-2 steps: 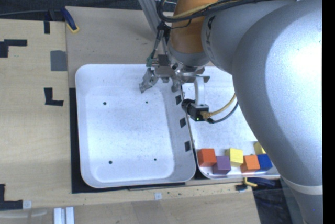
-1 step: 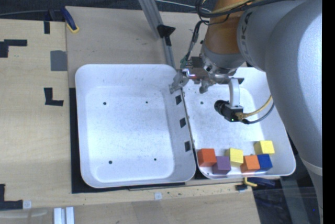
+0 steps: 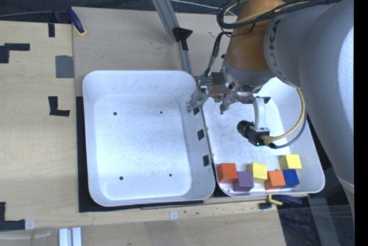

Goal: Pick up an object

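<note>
Several small blocks lie along the near edge of the right bin (image 3: 305,141): an orange block (image 3: 227,172), a purple block (image 3: 245,180), a yellow block (image 3: 259,172), a second orange block (image 3: 276,179), a blue block (image 3: 291,178) and another yellow block (image 3: 292,161). My gripper (image 3: 225,100) hangs over the far left part of the right bin, close to the wall shared with the left bin. It is well away from the blocks. The wrist and orange band hide what lies right beneath it.
The left bin (image 3: 138,135) sits beside the right one. A slanted metal post (image 3: 164,3) rises behind the bins. A black camera with a yellow cable (image 3: 253,133) hangs from the wrist over the right bin. The arm's grey body covers the right side.
</note>
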